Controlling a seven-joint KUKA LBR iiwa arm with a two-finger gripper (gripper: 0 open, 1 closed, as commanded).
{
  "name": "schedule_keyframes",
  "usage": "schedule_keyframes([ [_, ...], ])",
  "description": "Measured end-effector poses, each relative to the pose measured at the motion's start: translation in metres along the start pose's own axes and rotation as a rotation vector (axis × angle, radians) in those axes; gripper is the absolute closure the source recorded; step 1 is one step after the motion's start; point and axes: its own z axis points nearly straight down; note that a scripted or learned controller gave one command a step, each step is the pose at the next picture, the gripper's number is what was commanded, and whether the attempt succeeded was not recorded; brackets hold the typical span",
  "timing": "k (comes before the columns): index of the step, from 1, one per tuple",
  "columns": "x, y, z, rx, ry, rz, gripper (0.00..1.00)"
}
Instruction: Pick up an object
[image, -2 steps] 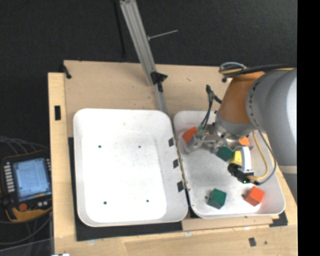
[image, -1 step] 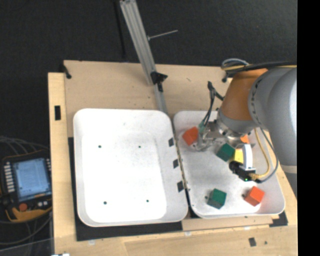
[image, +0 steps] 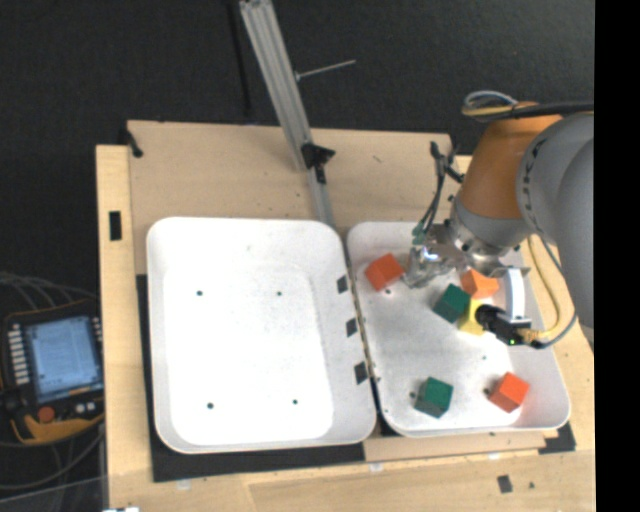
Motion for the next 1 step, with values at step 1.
schedule_keyframes([
  [1, 0.0018, 0.012, -0.0556, -0.002, 0.0, -0.01, 1.0],
])
